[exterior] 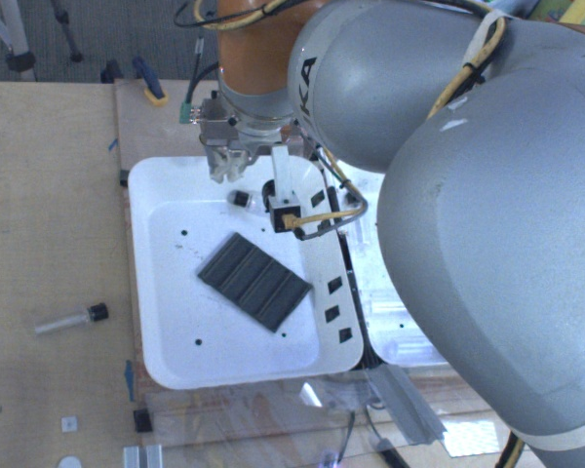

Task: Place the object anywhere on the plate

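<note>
Camera view looks down at a slant on the table (49, 213), where a shallow white bin (161, 349) takes up the middle of the scene. Take this bin as the landmark. On its floor, near the centre, lies a dark grey ribbed plate (253, 281), rectangular and turned at an angle to the bin's walls. Toward the bin's far wall, beyond the plate and apart from it, a small dark object (240, 200) rests on the white floor; it is too small to make out in detail.

The gripper (226, 169) hangs over the bin's far edge, just beside that small object and a little farther back; whether it is parted or closed cannot be told from this angle, and nothing can be seen between its tips. Above it rises the orange band (258, 27) of the arm, and the broad grey arm (468, 213) covers the bin's right side and most of what lies beyond it.

Outside the bin, to its left on the bare table, lies a small pale tube with a black cap (73, 319). Beyond the bin's far left corner a blue-and-yellow clamp (148, 81) sits on the table.
</note>
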Tool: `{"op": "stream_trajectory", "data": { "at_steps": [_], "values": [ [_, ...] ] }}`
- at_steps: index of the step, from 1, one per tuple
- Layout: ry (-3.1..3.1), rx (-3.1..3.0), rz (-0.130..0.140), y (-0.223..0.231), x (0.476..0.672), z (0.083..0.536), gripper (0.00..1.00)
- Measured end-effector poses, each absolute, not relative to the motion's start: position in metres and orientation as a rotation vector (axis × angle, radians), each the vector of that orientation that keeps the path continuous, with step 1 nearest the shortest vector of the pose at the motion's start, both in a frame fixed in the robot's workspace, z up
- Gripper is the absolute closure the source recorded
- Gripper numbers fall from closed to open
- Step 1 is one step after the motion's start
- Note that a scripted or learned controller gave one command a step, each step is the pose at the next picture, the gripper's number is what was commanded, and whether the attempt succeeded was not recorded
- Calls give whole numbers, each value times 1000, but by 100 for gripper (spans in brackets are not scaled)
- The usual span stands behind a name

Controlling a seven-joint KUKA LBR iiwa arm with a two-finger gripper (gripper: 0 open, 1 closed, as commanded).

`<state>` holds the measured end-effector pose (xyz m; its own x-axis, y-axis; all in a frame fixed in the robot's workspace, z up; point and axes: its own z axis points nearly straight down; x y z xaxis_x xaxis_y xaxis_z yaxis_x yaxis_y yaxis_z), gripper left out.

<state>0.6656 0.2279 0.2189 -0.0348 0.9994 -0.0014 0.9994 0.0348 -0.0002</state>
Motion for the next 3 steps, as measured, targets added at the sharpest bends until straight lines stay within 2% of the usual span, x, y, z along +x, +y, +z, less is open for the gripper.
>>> {"op": "stream_trajectory", "data": {
  "at_steps": [1, 2, 3],
  "values": [
    [2648, 1693, -2, 218, 666, 209, 100],
    [2648, 1694, -1, 218, 666, 210, 0],
    [2645, 1695, 4, 218, 667, 220, 100]
  ]
}}
